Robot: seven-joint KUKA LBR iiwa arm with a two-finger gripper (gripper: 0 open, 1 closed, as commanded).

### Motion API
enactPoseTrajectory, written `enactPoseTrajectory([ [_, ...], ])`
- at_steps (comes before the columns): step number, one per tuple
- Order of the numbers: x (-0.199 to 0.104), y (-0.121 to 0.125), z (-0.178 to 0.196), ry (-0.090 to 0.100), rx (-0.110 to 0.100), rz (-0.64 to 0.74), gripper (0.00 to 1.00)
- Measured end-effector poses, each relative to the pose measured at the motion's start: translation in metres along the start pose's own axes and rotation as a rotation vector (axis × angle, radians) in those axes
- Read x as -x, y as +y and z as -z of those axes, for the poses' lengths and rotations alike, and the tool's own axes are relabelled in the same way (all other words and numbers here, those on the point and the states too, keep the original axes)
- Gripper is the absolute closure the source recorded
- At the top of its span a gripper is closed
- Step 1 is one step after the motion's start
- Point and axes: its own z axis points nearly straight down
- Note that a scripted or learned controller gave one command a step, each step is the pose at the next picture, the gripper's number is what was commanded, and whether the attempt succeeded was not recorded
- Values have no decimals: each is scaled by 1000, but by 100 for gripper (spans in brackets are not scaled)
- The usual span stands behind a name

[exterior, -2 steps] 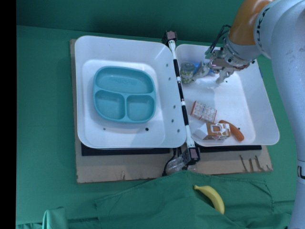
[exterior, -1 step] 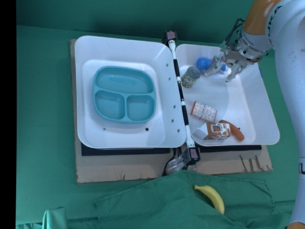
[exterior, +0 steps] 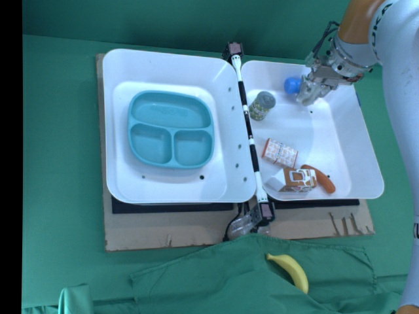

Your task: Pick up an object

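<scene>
The gripper point(exterior: 308, 97) is seen over the far part of the right bin point(exterior: 366, 169), just beside a blue ball point(exterior: 292, 85). How far it is opened cannot be told, and nothing is seen held by it. A small can point(exterior: 262, 105) lies left of the ball. A teal divided plate point(exterior: 171, 129) rests in the left bin point(exterior: 118, 77).

We are seeing bright, even overhead light washing the white bins point(exterior: 177, 67) toward glare, shadows staying soft and faint, a green-blue cast tinting everything, and fine detail blurring slightly.
</scene>
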Motion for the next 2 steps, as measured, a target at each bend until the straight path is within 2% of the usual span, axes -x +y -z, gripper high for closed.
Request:
enactPoseTrajectory([
  [1, -36, -77, -15, -7, 50, -2, 100],
  [2, -36, -75, -16, -6, 48, 0, 0],
])
